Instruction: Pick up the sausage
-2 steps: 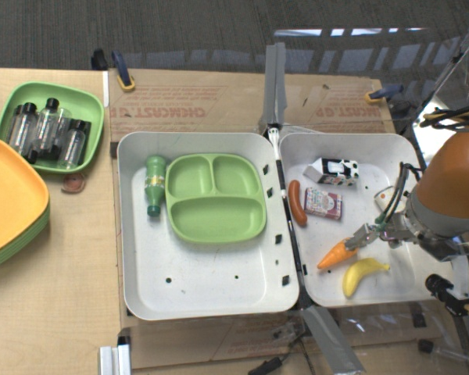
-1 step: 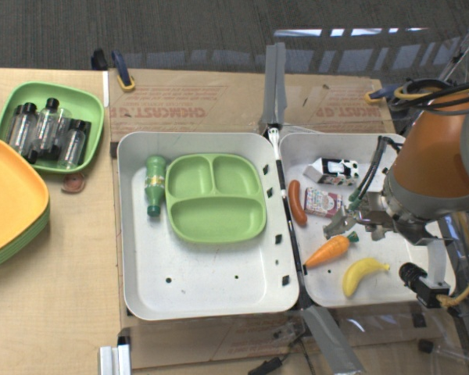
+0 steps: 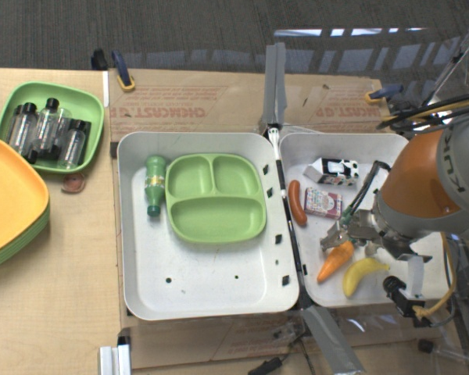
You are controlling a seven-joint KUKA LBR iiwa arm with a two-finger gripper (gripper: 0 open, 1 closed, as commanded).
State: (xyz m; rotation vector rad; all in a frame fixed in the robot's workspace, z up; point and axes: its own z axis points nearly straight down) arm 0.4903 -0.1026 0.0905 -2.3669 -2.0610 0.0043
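sausage (image 3: 297, 202) is seen lying in the right bin (image 3: 391, 142), close against that bin's left wall, its long axis running roughly from the far side towards the near side with a slight tilt. nothing rests on it; a pink carton (image 3: 323, 202) lies just beside it on its right, and a black-and-white carton (image 3: 337, 171) sits a little further back.

the gripper (image 3: 346, 237) is seen lower in the same bin, to the right of the sausage and nearer the camera, directly above the top of a carrot (image 3: 335, 260). a banana (image 3: 362, 275) lies just right of the carrot. whether the fingers are spread or pressed together cannot be told, since they are blurred and merged with the carrot's top. nothing can be said to be held.

the step in hand is judged to be the approach, with the grasp not yet made. for it to be done well, the gripper would be best lifted clear of the carrot first, then carried left and slightly away from the camera until it stands over the middle of the sausage. the fingers would best be turned to close across the short width, not along the length. care is called for on two sides: the bin wall stands close on the left, and the pink carton is near on the right, so a narrow, centred descent is advised.

the left bin (image 3: 141, 280) holds a green divided plate (image 3: 216, 197) and a green bottle (image 3: 155, 184), well apart from the work.
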